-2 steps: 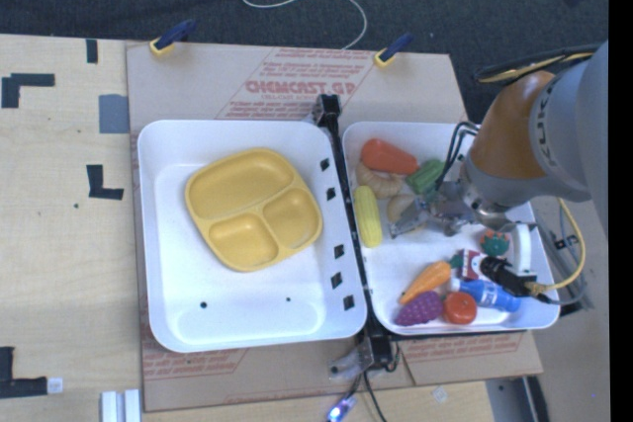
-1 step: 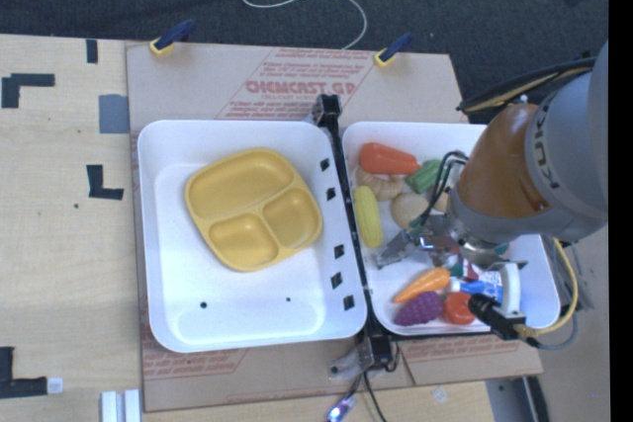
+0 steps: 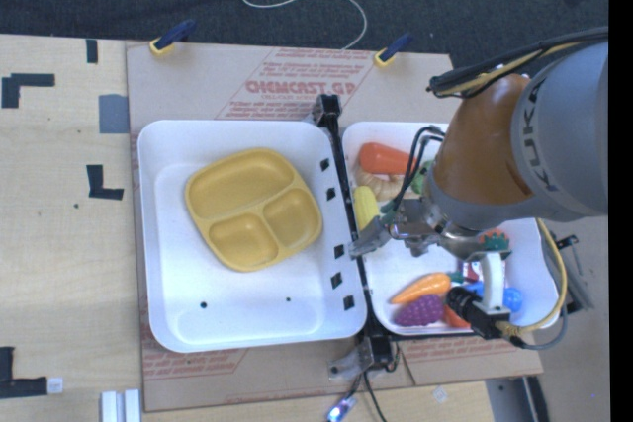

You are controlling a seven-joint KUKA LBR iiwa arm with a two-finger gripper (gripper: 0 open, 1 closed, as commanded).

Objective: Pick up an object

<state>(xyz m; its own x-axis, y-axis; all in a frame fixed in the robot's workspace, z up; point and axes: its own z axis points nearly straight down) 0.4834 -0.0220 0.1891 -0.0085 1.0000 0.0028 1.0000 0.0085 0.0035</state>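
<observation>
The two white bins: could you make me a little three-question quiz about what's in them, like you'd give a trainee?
1. True or false: the yellow divided plate lies in the left bin.
2. Which bin is the arm reaching over?
A. left
B. right
C. neither
3. Fill in: near the right bin's front edge, a purple bunch of grapes lies just below an orange ____.

Key
1. True.
2. B; the arm hangs over the right bin.
3. Carrot. It touches or nearly touches the grapes.
</observation>
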